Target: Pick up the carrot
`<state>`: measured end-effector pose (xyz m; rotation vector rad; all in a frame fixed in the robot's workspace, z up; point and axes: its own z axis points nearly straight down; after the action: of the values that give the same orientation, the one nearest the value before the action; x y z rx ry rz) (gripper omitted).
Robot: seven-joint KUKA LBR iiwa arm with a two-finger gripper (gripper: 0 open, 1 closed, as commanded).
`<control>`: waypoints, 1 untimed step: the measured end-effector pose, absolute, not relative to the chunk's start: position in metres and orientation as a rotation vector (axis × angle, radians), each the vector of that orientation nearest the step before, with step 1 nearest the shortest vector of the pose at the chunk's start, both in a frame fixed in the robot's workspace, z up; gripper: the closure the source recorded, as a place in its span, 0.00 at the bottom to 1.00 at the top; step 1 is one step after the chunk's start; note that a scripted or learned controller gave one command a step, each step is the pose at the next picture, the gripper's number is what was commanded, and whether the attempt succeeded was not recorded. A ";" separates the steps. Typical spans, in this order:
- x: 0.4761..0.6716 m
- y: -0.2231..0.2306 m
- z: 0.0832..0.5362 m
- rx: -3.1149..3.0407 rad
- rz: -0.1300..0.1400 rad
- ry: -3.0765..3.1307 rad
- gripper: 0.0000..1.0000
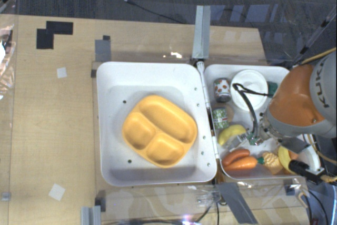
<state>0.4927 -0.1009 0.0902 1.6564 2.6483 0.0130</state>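
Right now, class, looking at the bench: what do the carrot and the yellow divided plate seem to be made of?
The carrot looks like moulded plastic toy food: smooth, evenly orange, with a slight sheen. The yellow divided plate also seems plastic: uniform colour, soft rounded compartment walls, a semi-matte finish with faint highlights. Neither can be confirmed from looks alone.

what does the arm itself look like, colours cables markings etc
The arm is a rounded grey body with a broad orange band above the wrist. Part of dark lettering, "KU", shows on the grey shell near the right edge. A black cable loops from the wrist area, and the small metallic tool sits below it.
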 end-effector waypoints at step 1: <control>0.495 -0.099 0.102 1.649 0.019 2.649 1.00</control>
<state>0.4952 -0.0993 0.1020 1.6490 2.6487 0.0193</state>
